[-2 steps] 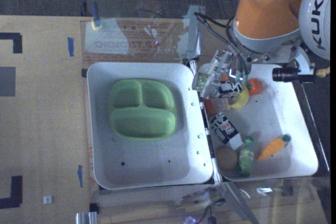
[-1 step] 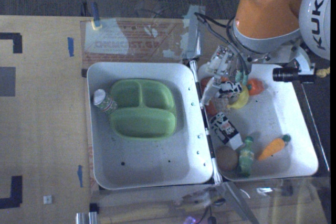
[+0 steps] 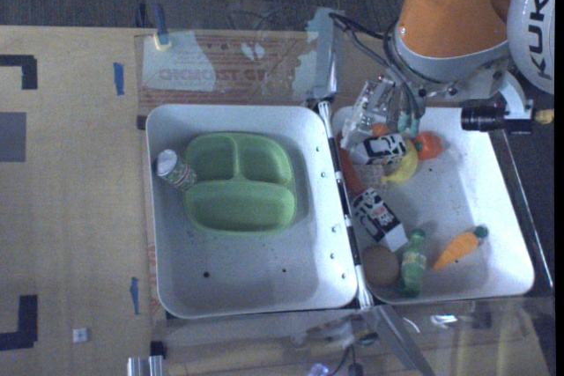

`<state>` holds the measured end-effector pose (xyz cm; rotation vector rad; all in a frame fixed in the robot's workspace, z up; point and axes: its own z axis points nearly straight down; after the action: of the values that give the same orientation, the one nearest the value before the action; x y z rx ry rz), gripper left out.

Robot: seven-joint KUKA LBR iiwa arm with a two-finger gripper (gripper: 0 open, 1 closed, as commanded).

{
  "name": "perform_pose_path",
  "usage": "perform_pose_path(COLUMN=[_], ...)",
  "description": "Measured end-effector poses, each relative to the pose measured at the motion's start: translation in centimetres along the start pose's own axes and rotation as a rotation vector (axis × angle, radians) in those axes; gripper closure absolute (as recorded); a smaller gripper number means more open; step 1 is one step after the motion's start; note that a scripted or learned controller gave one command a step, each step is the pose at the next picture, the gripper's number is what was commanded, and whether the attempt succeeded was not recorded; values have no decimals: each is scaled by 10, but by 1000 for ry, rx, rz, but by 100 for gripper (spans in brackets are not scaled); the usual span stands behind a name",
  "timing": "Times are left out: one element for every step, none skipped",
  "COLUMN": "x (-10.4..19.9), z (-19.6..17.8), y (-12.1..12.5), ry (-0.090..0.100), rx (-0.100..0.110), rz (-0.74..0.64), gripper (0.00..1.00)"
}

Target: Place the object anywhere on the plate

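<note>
My two-finger gripper [image 3: 381,108] hangs over the back left corner of the right white bin [image 3: 502,189], just above a cow-patterned black-and-white carton [image 3: 384,149] beside a yellow banana [image 3: 404,166]. Whether I grip anything, I cannot tell. The green three-compartment plastic plate [image 3: 240,182] lies in the left white bin [image 3: 256,277].

A single fixed camera looks down at a slant from above the bench, far enough back to take in both white bins [image 3: 167,277] side by side with floor beyond them, while the arm [image 3: 458,4] enters from right of the bins.
</note>
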<state>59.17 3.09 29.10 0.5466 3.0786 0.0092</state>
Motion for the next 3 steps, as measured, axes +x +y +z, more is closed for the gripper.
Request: perform_pose_path(x=[46,97,107], z=[26,99,102], y=[50,20,44], ry=[12,13,11], rx=[5,6,6], rz=[-184,-7,49], gripper=[100,100,100])
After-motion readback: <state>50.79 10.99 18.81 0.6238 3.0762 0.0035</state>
